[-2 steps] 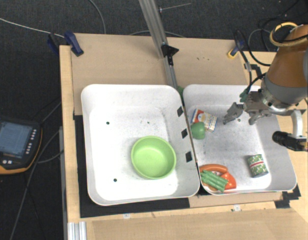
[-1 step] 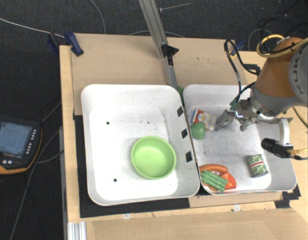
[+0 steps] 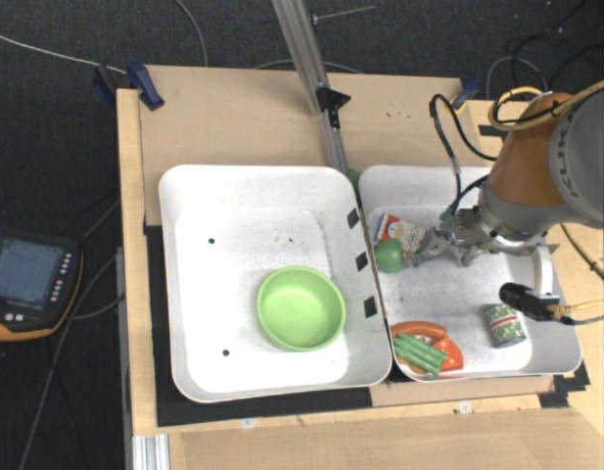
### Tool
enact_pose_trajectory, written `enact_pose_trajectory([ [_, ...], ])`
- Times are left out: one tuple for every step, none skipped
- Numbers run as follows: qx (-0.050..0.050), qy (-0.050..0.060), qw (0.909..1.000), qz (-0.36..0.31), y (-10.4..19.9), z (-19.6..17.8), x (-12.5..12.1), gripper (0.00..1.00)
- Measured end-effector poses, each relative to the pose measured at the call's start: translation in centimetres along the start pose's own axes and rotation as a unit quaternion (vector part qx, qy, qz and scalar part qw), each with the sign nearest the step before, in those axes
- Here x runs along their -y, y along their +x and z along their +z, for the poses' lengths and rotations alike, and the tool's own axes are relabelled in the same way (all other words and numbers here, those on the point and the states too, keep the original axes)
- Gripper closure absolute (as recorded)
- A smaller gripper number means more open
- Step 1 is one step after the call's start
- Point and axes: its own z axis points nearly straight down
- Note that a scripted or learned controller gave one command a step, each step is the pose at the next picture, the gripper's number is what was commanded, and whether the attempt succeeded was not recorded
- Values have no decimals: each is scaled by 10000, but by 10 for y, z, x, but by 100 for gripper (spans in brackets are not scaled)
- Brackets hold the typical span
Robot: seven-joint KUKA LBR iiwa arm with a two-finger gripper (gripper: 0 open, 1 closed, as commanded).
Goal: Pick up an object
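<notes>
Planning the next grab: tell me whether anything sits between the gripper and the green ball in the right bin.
Nothing visible blocks it. The gripper sits just right of the green ball, near the right bin's left wall. A small white packet lies beside and above the ball, touching or nearly so, and could get nudged.

The arm (image 3: 566,155) comes in from the right, its thick grey body bent down and its orange band turned toward the upper left. Below the band the grey wrist (image 3: 512,225) narrows and points left and down. The tool (image 3: 431,249) sticks out leftward from the wrist, held low, its metal parts dark and bunched together. From here I can't make out how its tips stand.
</notes>
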Motion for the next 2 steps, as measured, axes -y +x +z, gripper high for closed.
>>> enact_pose_trajectory([
  [1, -21, 10000, -2, 0, -12, -1, 100],
  [5, -36, 10000, -1, 4, -66, 7, 100],
])
